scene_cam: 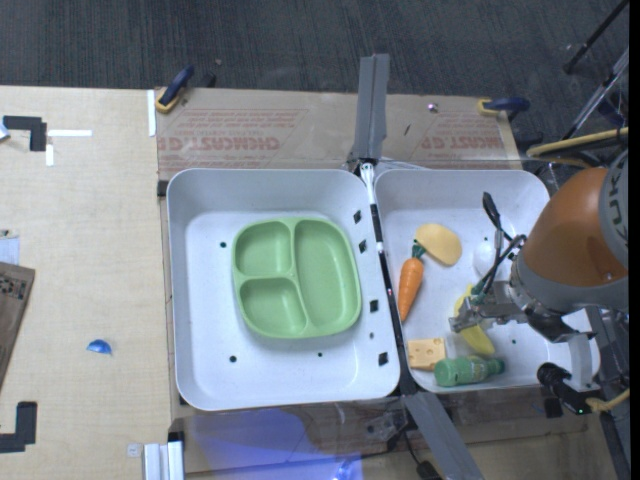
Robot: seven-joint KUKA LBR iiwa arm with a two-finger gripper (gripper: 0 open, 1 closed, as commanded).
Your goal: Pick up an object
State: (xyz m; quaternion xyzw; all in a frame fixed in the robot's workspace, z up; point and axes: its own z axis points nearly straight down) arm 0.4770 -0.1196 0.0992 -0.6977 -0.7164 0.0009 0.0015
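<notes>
Jaws (470, 315), grip unclear, over right bin (440, 190); left bin (200, 268) holds green tray (297, 276).

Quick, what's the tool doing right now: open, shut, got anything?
Tool: down in the right bin over the yellow object; open or shut cannot be told, and no object visibly held.

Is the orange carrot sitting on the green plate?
No, the orange toy carrot lies in the right white bin, while the green divided plate sits in the left white bin.
</notes>
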